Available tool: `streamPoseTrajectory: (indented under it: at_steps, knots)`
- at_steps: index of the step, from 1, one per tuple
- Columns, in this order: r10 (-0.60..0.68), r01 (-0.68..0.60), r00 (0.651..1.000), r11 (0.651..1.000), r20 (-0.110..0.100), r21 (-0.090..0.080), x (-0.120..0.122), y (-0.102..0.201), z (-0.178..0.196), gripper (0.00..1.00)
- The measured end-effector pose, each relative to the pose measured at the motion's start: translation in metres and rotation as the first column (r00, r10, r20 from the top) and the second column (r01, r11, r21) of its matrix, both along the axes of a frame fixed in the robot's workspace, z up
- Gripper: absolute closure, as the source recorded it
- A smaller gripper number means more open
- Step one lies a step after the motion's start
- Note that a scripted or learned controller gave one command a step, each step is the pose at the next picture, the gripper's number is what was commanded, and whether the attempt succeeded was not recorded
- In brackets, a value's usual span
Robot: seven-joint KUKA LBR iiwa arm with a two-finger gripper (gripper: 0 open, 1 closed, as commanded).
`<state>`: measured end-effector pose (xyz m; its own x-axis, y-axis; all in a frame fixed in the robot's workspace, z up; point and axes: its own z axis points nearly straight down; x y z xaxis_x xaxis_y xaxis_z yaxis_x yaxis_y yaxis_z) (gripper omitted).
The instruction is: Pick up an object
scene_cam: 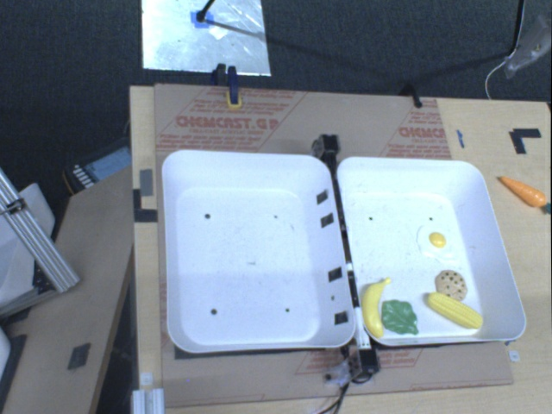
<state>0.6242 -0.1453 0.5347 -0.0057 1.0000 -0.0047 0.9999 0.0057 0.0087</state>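
The right bin [483,198] holds several toy foods near its front. A fried egg [435,241] lies right of the bin's middle. Below it sits a round cookie [450,283]. A yellow corn cob [454,310] lies at the front right. A banana [373,307] rests against the front left wall, with a green leafy piece [399,317] touching it on its right.
The left bin [177,231] stands beside the right one, joined by black clips [328,221]. An orange carrot [523,191] lies on the bench outside the right bin. A shiny metal sheet [205,22] lies behind the bench. An aluminium rail [33,235] leans at the left.
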Motion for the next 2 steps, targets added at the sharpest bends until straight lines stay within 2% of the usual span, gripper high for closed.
streamPoseTrajectory:
  at_steps: [1, 2]
  knots:
    - [-0.008, 0.008, 1.000, 1.000, -0.006, 0.002, -0.028, -0.064, 0.001, 0.00]
    - [0.001, -0.001, 1.000, 1.000, 0.001, 0.000, 0.045, -0.060, 0.003, 0.00]
